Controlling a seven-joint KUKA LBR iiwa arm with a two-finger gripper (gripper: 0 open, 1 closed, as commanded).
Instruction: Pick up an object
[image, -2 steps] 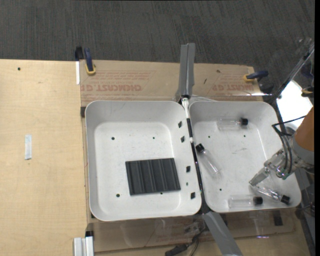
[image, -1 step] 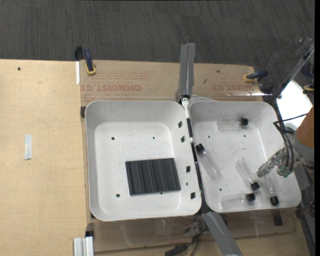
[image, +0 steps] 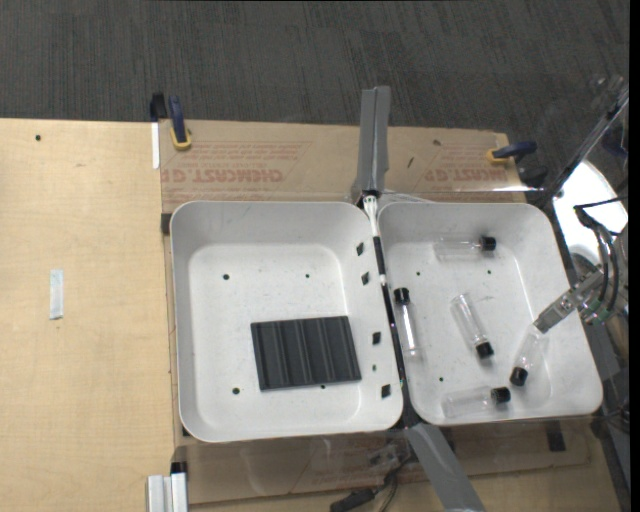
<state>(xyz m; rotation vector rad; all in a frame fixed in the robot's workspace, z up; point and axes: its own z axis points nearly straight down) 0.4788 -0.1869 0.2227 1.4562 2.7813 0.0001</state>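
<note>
While the fingers (image: 553, 318) hover at the right bin's (image: 560, 250) edge, you cannot tell their spread; clear tubes (image: 470, 325) lie scattered inside; round, they may roll away from a pinch.

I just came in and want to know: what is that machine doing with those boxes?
A robot arm is reaching in from the right, trying to pick something up. Its pincer is over the right bin, near one of five clear tubes with black caps; the closest tube lies just below it. Nothing is lifted yet. The left bin holds a dark ridged tray.
</note>
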